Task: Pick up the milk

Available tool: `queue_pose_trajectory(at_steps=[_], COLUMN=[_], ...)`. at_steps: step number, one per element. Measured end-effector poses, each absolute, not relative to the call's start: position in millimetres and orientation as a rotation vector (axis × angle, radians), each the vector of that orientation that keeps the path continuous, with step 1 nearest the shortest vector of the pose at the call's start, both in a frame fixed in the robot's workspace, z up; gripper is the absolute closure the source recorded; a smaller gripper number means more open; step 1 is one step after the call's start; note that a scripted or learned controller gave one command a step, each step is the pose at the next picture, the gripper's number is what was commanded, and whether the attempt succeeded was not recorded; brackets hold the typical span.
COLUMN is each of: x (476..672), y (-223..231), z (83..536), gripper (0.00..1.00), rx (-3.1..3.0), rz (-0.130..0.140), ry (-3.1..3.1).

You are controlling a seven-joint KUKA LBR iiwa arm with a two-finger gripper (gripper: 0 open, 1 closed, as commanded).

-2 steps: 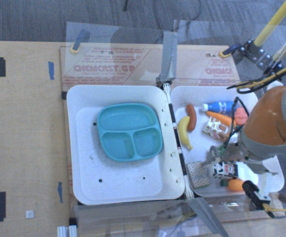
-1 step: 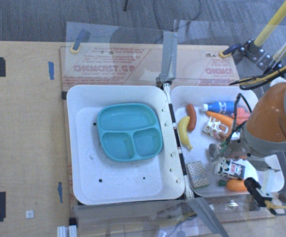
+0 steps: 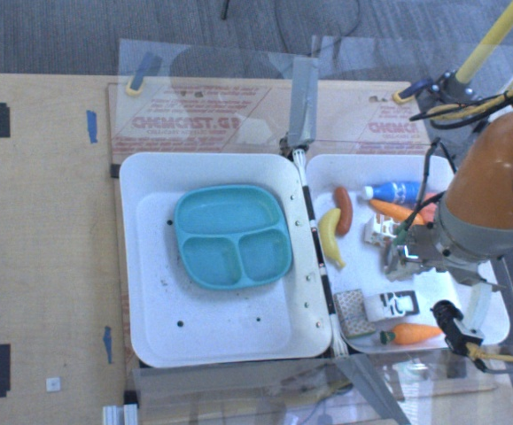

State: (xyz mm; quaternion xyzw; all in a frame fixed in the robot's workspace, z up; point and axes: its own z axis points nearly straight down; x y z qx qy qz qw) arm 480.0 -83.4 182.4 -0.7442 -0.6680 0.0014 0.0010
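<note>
Near rim of right bin: orange carrot, with a speckled tan pad to its left. Just beyond those two, milk: taking the small white carton with black print as it, lying flat, near-centre of that bin. Could be confused with the blue and white bottle at the far side, so confirm target before committing

Hand hanging above the bin floor between the milk and a far carrot, just beyond the carton and not over it. Nothing seen clamped in it. Can't tell from this angle whether apart or together, too much metal glare

For the pick, judging from layout:
- shift hand toward near side until centred over carton
- align closing axis across the carton's short side
- descend straight, since carrot and pad sit close and a slanted approach would likely nudge them
- grip low enough; a flat carton gives little height, so slip risk looks high
- lift vertically, check carton comes up before moving off

Arm pose: entering from right, orange band above far-right part of the bin, grey wrist angled down and left toward bin centre. Black cabling trailing on the right side

Banana and sausage along the left wall, well apart from the milk, no issue. Teal plate in left bin irrelevant
</note>
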Motion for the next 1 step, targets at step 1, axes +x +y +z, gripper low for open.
queue_pose_trajectory(at_steps=[1], x=[480.0], y=[-83.3], z=[182.4], gripper=[0.00], rx=[-2.336], rz=[0.005], ry=[-2.098])
